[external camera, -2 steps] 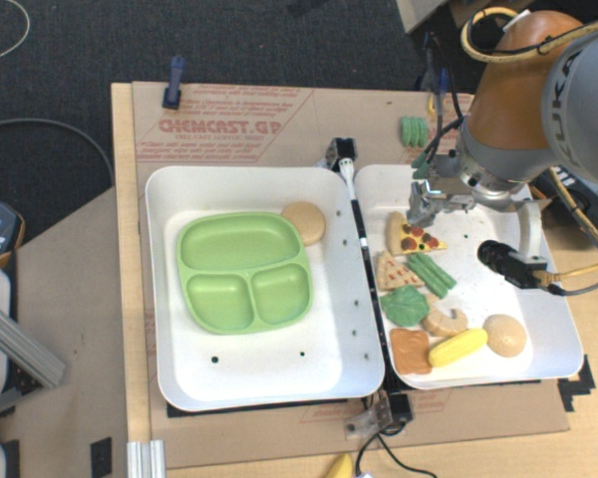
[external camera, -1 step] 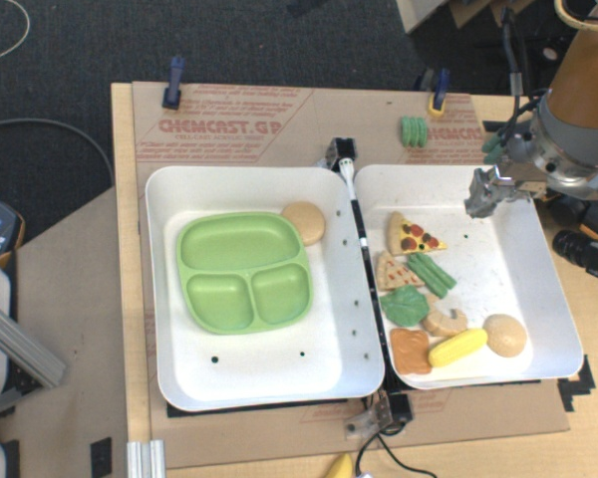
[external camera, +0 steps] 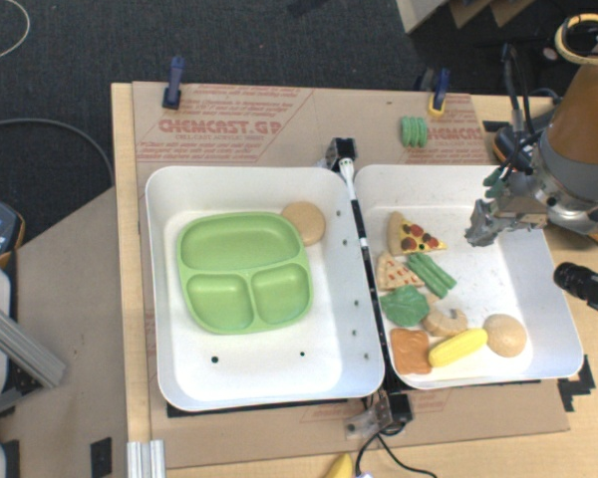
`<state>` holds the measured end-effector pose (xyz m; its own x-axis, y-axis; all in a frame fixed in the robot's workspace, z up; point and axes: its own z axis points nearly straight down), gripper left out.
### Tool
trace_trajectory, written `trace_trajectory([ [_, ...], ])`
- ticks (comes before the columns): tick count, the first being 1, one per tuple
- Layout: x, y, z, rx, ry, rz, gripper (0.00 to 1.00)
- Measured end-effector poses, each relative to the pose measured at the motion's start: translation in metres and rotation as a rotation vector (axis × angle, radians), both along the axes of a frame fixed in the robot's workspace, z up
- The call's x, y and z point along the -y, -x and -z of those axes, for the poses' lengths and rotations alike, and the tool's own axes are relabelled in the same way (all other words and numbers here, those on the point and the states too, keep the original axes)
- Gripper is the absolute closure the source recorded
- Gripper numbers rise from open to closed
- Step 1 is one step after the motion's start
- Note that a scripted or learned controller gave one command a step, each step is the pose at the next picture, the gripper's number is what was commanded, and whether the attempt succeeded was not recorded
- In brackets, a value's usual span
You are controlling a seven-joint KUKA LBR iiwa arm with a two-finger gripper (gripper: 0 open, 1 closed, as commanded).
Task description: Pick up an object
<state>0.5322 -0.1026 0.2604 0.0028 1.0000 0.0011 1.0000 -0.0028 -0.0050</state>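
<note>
Here the gripper (external camera: 481,229) hovers over the right bin (external camera: 538,297); can't tell its grip state. Pizza slice (external camera: 412,235) lies just left, toy food clustered near it.

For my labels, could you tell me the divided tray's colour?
Light green; the divided tray shows best in the camera view.

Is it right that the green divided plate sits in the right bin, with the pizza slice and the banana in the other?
Not quite. The camera view shows the green divided plate in the left bin; the pizza slice and banana lie in the right bin.
</note>
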Motion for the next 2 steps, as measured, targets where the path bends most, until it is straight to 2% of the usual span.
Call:
trace_trajectory([
  [1, 0.019, 0.009, 0.082, -0.004, 0.000, 0.001, 1.00],
  [2, -0.071, 0.035, 0.066, 0.001, -0.004, -0.011, 1.00],
])
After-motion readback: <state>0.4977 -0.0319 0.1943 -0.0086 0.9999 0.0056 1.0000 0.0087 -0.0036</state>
